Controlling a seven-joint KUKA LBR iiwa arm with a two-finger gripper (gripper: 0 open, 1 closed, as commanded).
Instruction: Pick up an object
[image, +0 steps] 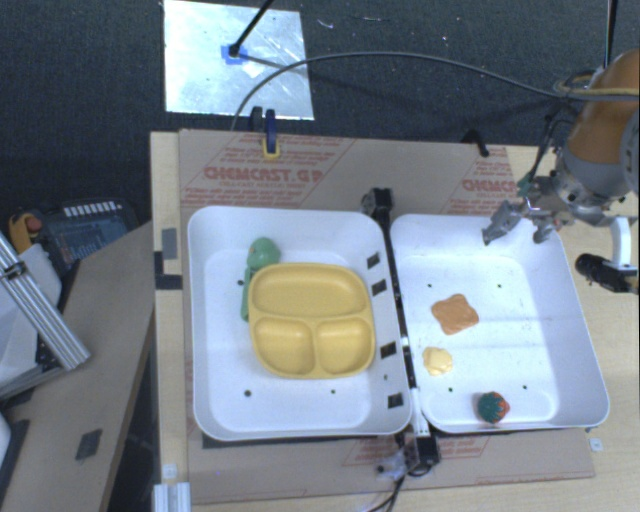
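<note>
In the right bin (560, 300) lie an orange flat piece (455, 314), a small pale yellow lump (437, 360) and a green and red ball (491, 406) near the front rim. My gripper (518, 226) hovers over the bin's back right corner, well behind these pieces. Its two fingers are spread apart with nothing between them. In the left bin (215, 300) a yellow divided tray (308, 318) rests on a green object (258, 262), which sticks out at the tray's back left.
A black hinge strip (391, 300) runs between the two bins. The bins sit on a cardboard sheet (330, 165). A blue and yellow clamp (269, 132) stands behind the left bin. A cable (420, 60) arcs across the back to the arm.
</note>
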